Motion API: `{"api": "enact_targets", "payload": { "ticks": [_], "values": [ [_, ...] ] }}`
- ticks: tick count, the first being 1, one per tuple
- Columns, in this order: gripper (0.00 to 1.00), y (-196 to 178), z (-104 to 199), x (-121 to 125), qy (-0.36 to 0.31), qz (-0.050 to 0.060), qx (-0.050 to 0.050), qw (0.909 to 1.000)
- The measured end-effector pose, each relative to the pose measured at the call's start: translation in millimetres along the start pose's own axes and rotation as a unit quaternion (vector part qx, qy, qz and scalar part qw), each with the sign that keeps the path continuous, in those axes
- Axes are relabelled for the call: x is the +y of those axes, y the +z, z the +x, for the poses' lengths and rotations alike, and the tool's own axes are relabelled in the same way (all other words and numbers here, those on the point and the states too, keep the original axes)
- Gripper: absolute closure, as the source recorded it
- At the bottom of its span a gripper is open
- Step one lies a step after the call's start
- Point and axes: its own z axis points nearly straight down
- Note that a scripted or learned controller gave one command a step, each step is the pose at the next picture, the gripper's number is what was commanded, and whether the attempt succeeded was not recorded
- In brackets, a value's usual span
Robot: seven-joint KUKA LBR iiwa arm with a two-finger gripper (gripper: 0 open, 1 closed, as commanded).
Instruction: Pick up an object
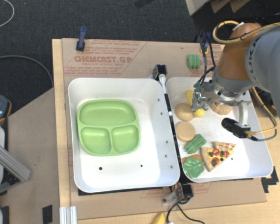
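Camera view takes in, largest first, two white bins side by side: the left bin (84, 171) bears one green divided plate (108, 126), and the right bin (259, 164) bears the toy food, with the grey arm (263, 55) reaching down over its far half. Taking the pizza slice (217, 155) as landmark: up and left of it lie two round tan buns (185, 111), one behind the other; just left of it two green leafy pieces (194, 143); well above it one yellow piece (199, 111), right under the gripper (200, 102); a tan lump (220, 108) lies beside that. Whether the jaws are parted or closed on anything I cannot tell. Judged from this, the yellow piece is the nearest target; a straight descent centred on it, clear of the nearer bun, should serve best
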Motion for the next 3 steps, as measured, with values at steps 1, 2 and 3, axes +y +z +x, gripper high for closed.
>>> {"api": "enact_targets", "payload": {
  "ticks": [1, 2, 3],
  "values": [
    [1.00, -14, -2, 1, 0.001, -0.003, -0.001, 1.0000],
    [1.00, -194, 43, -93, -0.001, -0.010, 0.000, 0.9999],
    [1.00, -142, 80, -124, 0.000, 0.001, 0.000, 1.0000]
  ]
}}
